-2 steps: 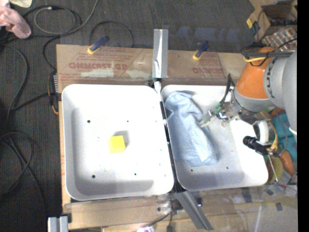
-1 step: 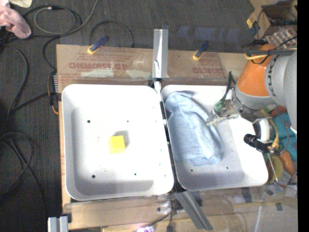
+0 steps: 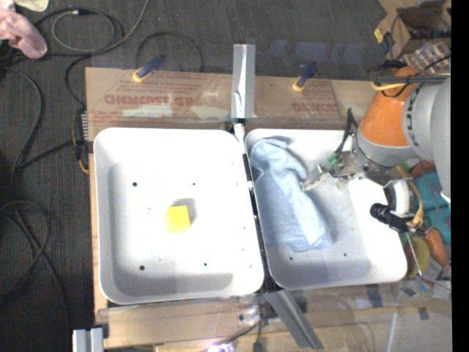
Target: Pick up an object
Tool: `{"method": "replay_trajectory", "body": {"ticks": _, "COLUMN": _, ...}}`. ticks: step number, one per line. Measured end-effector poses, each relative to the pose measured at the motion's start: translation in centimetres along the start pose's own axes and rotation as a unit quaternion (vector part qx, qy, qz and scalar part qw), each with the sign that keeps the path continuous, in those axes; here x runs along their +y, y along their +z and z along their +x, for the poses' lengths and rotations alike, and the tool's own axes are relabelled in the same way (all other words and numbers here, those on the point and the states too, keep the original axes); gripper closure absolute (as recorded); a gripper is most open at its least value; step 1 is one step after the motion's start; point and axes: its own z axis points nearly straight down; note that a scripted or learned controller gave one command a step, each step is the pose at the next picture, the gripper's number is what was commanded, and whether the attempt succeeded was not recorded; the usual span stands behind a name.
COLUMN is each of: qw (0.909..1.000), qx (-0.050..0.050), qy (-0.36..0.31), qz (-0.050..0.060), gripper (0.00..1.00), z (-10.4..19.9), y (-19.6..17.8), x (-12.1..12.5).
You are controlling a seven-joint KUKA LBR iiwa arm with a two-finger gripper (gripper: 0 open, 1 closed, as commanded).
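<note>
- We see a yellow block [image 3: 178, 218] lying near the middle of the left bin [image 3: 110, 270], on its own.
- A pale blue cloth [image 3: 289, 196] lies along the right bin's [image 3: 366, 266] left side.
- Our gripper [image 3: 316, 181] hovers at the cloth's far right edge; we cannot tell its state.

Red printing is showing on the brown cardboard sheet [image 3: 183, 97] that is lying under the bins, along its far edge. It is appearing upside down and faded under a glossy tape, so the letters are not coming through clearly enough to read as a word. A second patch of the same red print is sitting further right on the cardboard, near the yellow clamp [image 3: 303, 77], and is likewise staying illegible. No other lettering is showing anywhere.
</note>
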Motion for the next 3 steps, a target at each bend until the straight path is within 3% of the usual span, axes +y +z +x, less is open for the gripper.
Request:
{"method": "replay_trajectory", "body": {"ticks": 1, "qw": 1.0, "qx": 0.001, "qy": -0.001, "qz": 0.001, "gripper": 1.0, "z": 0.1, "y": -0.7, "x": 0.1}}
{"method": "replay_trajectory", "body": {"ticks": 2, "qw": 1.0, "qx": 0.001, "qy": -0.001, "qz": 0.001, "gripper": 0.0, "z": 0.1, "y": -0.7, "x": 0.0}}
{"method": "replay_trajectory", "body": {"ticks": 3, "qw": 0.9994, "qx": -0.001, "qy": -0.036, "qz": 0.003, "gripper": 0.0, "z": 0.1, "y": 1.0, "x": 1.5}}
